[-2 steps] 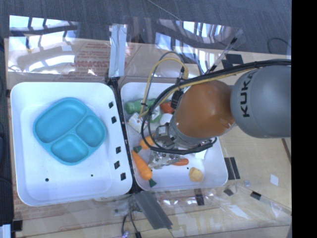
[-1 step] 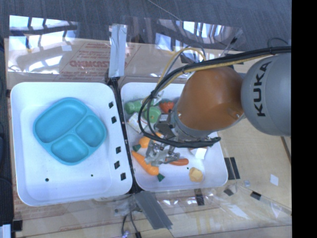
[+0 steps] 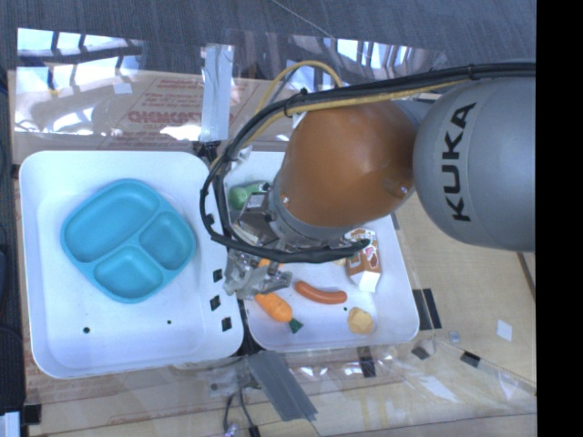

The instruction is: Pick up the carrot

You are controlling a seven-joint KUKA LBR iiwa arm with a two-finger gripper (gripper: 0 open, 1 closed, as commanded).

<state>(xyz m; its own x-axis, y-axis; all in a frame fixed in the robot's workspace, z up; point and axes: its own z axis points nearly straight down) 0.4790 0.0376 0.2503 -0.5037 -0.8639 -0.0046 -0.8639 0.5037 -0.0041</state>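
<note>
The carrot (image 3: pixel 275 308) is a small orange toy with a green stub, lying near the front left of the right bin (image 3: pixel 401 321). My gripper (image 3: pixel 250 276) hangs just above and behind it, under the orange wrist band, at the bin's left side. The carrot's near end lies right under the gripper's tip; I cannot make out contact.
A red sausage (image 3: pixel 321 293), a yellow block (image 3: pixel 361 320) and a brown-and-white item (image 3: pixel 364 264) lie in the right bin, with a green item (image 3: pixel 244 195) at its back left. The left bin (image 3: pixel 55 335) holds a blue divided plate (image 3: pixel 129 238).
</note>
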